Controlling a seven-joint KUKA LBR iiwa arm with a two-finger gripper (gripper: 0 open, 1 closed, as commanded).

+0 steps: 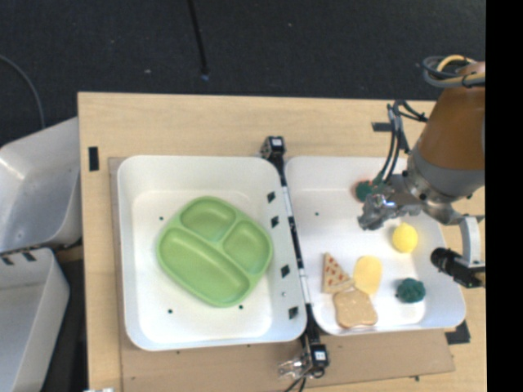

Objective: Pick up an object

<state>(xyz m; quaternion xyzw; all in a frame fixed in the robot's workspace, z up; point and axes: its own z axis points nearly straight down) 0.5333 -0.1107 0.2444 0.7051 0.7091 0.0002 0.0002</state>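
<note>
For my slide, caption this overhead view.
Gripper hovers over toy foods in right bin; green divided plate fills left bin.

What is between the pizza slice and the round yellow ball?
In the camera view, a pale yellow piece lies between the pizza slice and the round yellow ball, in the right bin.

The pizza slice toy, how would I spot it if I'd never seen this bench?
Look in the right-hand white bin, not the one holding the green divided plate. Near its left wall sits the pizza slice, beside a yellow piece and above the slice of toast. It is the only triangle, tan with red spots.
</note>
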